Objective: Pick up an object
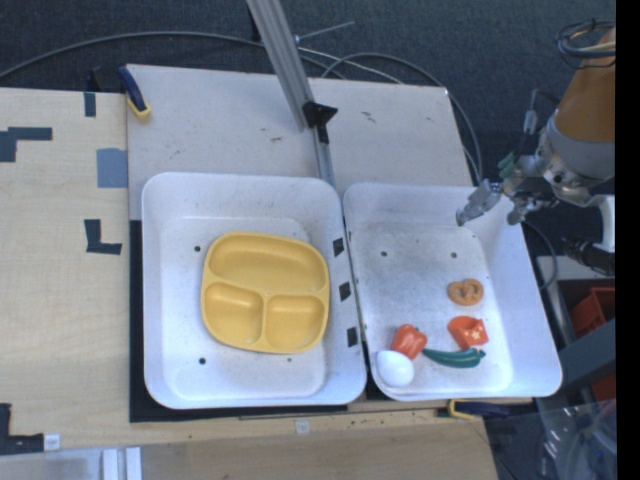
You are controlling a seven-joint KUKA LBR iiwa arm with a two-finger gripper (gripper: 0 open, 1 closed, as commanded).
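The right bin point(520, 268) holds a small brown pretzel point(465, 291), an orange pepper piece point(468, 330), a second orange-red piece point(407, 340), a green chili point(455, 357) and a white egg point(394, 368), all grouped in its near part. My gripper point(493, 211) hangs over the far right rim of this bin, well above and behind the pretzel. It is open, and nothing sits between its fingers point(471, 211).
A yellow divided plate point(266, 291) lies in the left bin point(160, 268). A slanted metal pole point(285, 48) rises behind the bins, with cables around it. The orange-banded arm point(585, 108) reaches in from the right edge.
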